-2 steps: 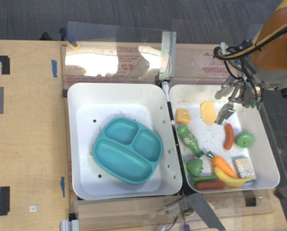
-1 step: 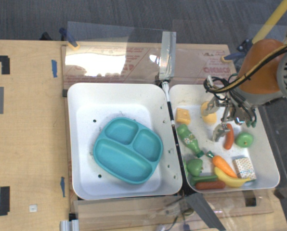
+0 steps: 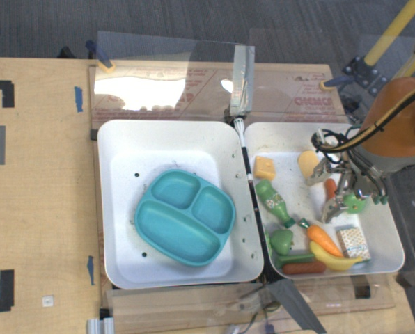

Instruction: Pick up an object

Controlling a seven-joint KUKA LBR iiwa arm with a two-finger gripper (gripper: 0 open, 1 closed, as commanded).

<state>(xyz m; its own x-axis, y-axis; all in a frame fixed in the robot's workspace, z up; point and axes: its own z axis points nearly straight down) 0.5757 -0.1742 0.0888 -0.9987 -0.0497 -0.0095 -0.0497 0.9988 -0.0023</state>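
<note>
Front edge of right bin (image 3: 395,256): I see a yellow banana (image 3: 333,257), a red sausage-shaped piece (image 3: 299,267) touching it, a carrot (image 3: 322,238) and a small patterned box (image 3: 352,241), all crowded together.
Middle of right bin: a green bottle (image 3: 271,200) lies on its side, with a round green piece (image 3: 282,241) just beside its lower end.
Gripper (image 3: 341,202): it is low over the right half of this bin, fingers pointing down next to a small green item (image 3: 355,202). I cannot tell how far apart they stand, or whether anything sits between them.
Far part of right bin: a yellow block (image 3: 264,168) and a rounded yellow piece (image 3: 308,162) lie apart from the pile.
Left bin (image 3: 117,145): holds a teal divided plate (image 3: 185,216).
Handling, my judgement: these look like light, stiff plastic toy foods, smooth and likely to slip. I would take the yellow block across its flat sides, since it lies alone.
Hard to make out: the gripper and cables cover an orange-red piece (image 3: 330,186) and part of the green item; I cannot name either.
</note>
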